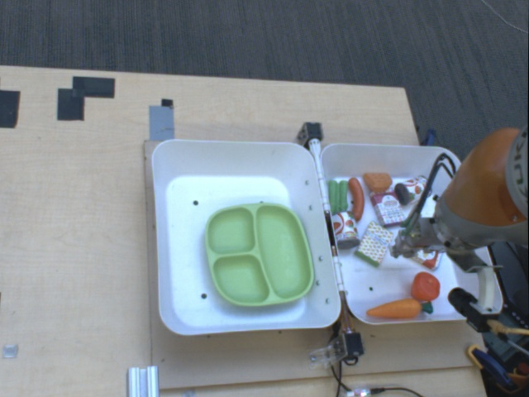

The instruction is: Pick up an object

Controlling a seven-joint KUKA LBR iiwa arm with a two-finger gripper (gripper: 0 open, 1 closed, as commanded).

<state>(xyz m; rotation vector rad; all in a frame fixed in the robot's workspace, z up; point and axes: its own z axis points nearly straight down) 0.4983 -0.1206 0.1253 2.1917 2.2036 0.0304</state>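
My gripper (407,243) hangs low over the middle of the right bin (372,292), under the orange-banded wrist (488,190). It sits just right of a checkered packet (374,243) and above a red tomato (426,286). An orange carrot (396,308) lies at the bin's front. Toward the back lie a red sausage (356,197), a green vegetable (337,195), an orange piece (378,181) and a purple-and-white packet (388,212). A small can (345,231) rests by the left wall. A red-and-white item (429,260) peeks out beneath the arm.
The left bin (178,222) holds a light green three-compartment plate (259,255). A divider rail (324,213) separates the bins. Cables and clips (343,350) lie at the bench's front edge. Dark tape patches (83,96) mark the wooden bench at far left.
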